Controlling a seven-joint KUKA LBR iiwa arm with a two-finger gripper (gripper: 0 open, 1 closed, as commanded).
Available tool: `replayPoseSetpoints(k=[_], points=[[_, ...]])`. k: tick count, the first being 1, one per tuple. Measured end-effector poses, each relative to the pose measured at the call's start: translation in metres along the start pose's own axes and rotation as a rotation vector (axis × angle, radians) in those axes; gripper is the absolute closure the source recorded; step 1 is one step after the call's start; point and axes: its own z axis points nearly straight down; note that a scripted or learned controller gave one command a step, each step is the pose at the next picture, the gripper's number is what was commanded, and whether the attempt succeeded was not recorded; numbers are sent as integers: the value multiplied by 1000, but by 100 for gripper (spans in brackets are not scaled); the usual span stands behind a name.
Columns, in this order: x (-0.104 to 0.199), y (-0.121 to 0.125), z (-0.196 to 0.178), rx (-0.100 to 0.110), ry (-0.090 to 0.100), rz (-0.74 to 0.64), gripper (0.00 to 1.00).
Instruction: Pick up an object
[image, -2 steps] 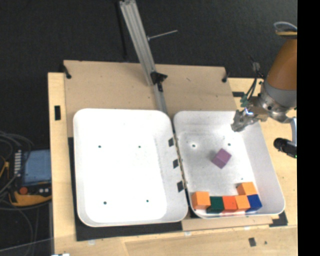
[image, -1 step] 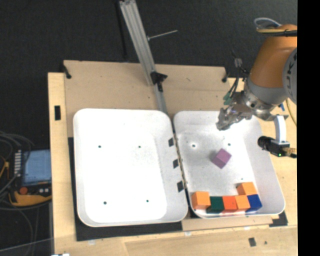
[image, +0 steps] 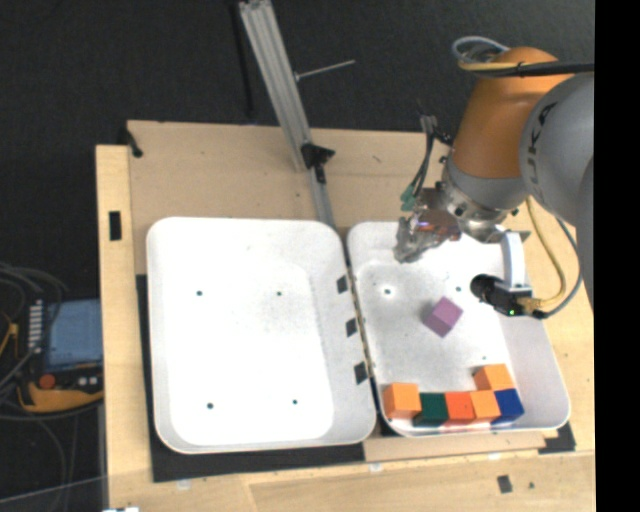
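We see the gripper (image: 412, 243) above the far edge of the right bin (image: 530, 345); we cannot tell how its fingers stand. The purple block (image: 442, 316) lies mid-bin, apart from coloured blocks (image: 455, 403) along the near wall.

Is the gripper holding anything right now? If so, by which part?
Nothing visibly held. The gripper hangs over the back of the right bin, apart from the purple block and the blocks along the front wall.

Lone block (image: 442, 317) mid right bin (image: 530, 345) — block row (image: 455, 402) along its near edge
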Motion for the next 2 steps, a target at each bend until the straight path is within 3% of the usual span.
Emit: replayPoseSetpoints(k=[2], points=[[92, -11, 4, 1, -1, 2, 100]])
